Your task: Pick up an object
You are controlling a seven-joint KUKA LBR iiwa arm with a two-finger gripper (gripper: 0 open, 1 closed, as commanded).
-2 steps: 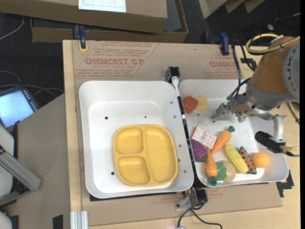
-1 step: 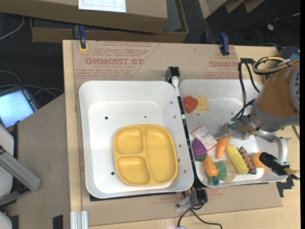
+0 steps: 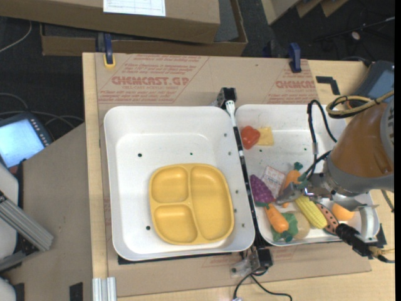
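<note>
Two white bins (image 3: 125,168); one yellow divided plate (image 3: 190,203); one corn cob (image 3: 311,211); two blue clamps (image 3: 294,57).

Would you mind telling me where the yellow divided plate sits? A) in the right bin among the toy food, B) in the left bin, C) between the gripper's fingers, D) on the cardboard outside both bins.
B: the plate lies flat in the left bin, while the toy food, such as the corn, is in the right bin.
</note>
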